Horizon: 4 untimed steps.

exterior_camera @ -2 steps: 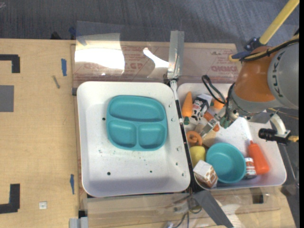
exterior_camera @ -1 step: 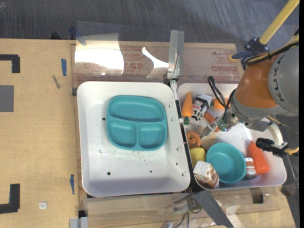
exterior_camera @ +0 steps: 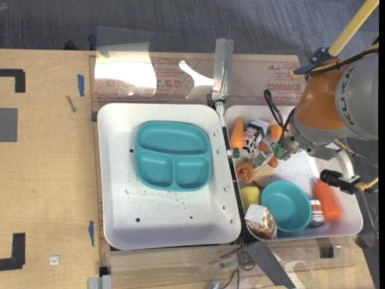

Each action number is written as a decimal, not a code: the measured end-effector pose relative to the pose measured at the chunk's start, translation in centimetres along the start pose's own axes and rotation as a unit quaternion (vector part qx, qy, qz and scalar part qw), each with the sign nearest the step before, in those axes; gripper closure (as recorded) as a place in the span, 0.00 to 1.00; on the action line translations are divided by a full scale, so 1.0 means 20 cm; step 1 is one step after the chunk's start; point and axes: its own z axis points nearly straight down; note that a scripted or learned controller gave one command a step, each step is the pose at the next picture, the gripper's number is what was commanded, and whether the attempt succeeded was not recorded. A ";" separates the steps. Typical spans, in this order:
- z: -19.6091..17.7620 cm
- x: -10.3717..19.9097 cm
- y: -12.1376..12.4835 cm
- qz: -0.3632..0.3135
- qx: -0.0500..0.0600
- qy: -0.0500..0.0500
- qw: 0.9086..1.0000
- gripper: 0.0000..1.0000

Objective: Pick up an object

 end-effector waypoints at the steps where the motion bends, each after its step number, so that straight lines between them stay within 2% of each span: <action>1: 0.00 0.03 -0.09 0.065 -0.004 0.000 0.998 0.00; 2: 0.00 -0.08 0.08 0.047 0.000 0.002 0.999 0.00; 3: -0.06 -0.09 0.09 0.046 -0.004 -0.003 0.999 1.00; 4: -0.47 0.12 0.27 0.117 0.004 0.003 0.993 1.00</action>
